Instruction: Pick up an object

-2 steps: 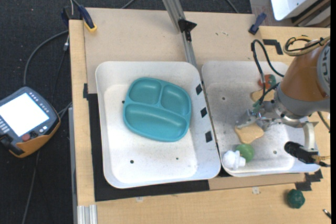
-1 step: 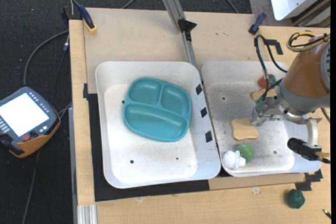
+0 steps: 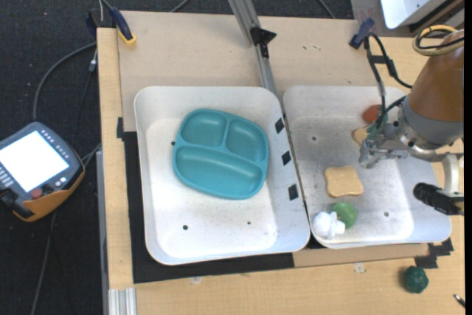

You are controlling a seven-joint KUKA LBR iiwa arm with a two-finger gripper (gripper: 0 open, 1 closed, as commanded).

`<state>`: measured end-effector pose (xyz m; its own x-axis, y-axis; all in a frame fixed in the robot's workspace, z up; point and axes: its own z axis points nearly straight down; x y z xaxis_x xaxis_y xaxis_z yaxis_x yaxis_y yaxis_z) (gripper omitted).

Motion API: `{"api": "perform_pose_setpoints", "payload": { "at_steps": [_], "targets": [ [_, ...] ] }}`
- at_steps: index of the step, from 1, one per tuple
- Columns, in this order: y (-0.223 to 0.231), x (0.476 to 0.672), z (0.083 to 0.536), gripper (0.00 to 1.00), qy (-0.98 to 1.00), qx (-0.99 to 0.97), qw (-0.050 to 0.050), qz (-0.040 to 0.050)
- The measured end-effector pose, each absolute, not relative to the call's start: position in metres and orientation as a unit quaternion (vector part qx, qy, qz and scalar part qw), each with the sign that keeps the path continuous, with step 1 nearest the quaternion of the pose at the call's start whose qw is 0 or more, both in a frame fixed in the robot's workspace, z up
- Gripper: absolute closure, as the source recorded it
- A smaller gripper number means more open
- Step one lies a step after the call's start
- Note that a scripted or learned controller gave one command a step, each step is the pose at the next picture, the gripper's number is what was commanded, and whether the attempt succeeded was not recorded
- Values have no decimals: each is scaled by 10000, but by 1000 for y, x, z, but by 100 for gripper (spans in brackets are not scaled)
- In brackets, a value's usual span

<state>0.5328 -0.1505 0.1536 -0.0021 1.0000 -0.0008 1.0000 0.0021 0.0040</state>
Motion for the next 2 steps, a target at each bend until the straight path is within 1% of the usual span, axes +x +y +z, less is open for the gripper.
{"api": "perform_pose_setpoints", "payload": {
  "at_steps": [1, 2],
  "targets": [
    [-160, 532, 212, 100, 7073, 7069, 33, 17],
    [-159, 531, 277, 100, 7078, 7064, 42, 24]
  ]
}}
